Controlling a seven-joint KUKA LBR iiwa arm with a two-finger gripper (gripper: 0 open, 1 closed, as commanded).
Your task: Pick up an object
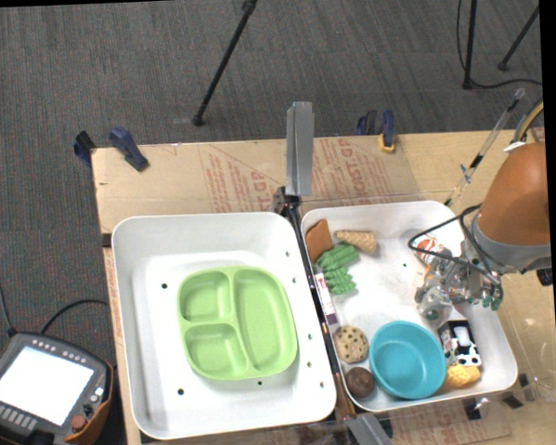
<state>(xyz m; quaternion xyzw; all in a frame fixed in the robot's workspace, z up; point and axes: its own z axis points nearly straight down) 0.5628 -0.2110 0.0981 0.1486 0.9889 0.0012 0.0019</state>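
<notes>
Hung low in the right-hand shallow white bin (403,210), the claw (456,289), with no object visibly between its parts; spread or pressed together could not be told through the glare. Lay just below it toward the near rim: a round blue plastic bowl (406,357) and a small black-and-white carton (459,342). Sat well off toward the far side: a cluster of green toy pods (337,266). Best, probably, to centre squarely over one item, clear of the bin wall, before closing.

Bench (201,179) bearing two white bins (136,271)
</notes>
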